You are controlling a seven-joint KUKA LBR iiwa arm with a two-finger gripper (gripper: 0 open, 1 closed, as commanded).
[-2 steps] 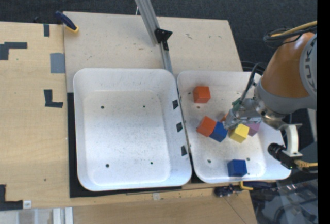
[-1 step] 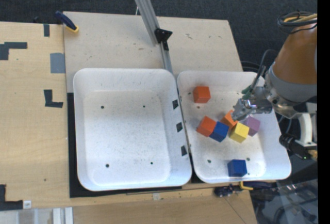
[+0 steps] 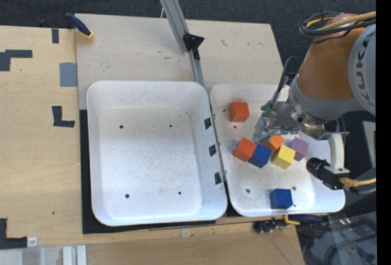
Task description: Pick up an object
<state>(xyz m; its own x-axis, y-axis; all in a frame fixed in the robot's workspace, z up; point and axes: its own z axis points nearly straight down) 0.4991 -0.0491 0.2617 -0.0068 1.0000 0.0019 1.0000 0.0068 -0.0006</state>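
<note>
Jaws sit low over the crowded block cluster point(image 3: 269, 149) in the right bin point(image 3: 244, 196), their state unclear to us; we fear they nudge neighbours and grip nothing.

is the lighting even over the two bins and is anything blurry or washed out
Camera view: light is soft and fairly even, no hard shadows; the left white plastic bin looks bright but keeps its speckles; the small coloured cubes, like the orange one, stay sharp; the grey gripper is slightly soft.
</note>
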